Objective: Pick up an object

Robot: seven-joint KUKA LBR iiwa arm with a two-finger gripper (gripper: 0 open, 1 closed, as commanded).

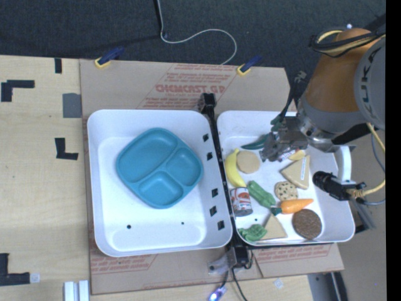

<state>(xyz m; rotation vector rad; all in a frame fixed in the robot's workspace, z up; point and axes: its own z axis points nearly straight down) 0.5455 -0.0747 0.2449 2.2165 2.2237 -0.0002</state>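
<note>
Toy food [276,196] in right bin [341,234]

blue plate [160,167], yellow banana [234,170], orange carrot [296,205] (both bins [103,130] white).

- A robotics lab, not a home: the wooden surface [37,187] carries black tape markers [62,149].
- A clamped cardboard sheet [188,86] lies under two white bins [103,231].
- Cables [188,39] trail across dark carpet.
</note>
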